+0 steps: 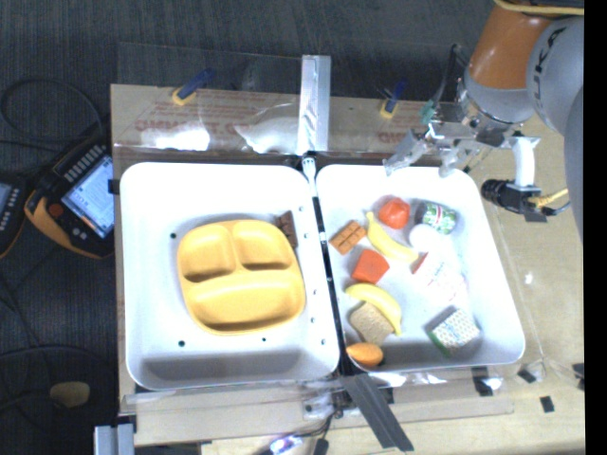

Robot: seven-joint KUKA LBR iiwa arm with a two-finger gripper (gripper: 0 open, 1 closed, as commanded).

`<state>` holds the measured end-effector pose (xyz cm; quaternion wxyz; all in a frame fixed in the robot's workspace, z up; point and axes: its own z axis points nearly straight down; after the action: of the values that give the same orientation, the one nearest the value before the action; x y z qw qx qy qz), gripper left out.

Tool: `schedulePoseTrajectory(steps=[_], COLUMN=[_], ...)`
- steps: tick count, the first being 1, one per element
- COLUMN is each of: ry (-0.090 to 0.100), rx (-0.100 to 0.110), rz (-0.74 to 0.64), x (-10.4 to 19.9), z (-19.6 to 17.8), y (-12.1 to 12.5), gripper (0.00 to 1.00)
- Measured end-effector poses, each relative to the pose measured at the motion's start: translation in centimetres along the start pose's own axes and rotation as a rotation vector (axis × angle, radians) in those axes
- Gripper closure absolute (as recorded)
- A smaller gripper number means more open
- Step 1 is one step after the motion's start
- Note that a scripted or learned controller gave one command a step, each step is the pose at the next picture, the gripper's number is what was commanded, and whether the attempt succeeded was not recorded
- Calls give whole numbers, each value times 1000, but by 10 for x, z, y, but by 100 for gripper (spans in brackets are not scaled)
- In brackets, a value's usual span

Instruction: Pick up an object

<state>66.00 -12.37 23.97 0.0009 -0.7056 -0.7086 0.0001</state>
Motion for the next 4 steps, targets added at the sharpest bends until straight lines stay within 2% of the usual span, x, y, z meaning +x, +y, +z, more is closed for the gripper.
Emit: schedulePoseTrajectory(steps=[1,2,3,4], ry=[0,-6,-8,-6], rx=[-1,-13,-10,-15], rz=[-82,-185,-521,-520], x=[-16,9,-1,0], z=[133,150,151,140], y=[-31,-90,-31,-30], gripper=[0,0,0,100])
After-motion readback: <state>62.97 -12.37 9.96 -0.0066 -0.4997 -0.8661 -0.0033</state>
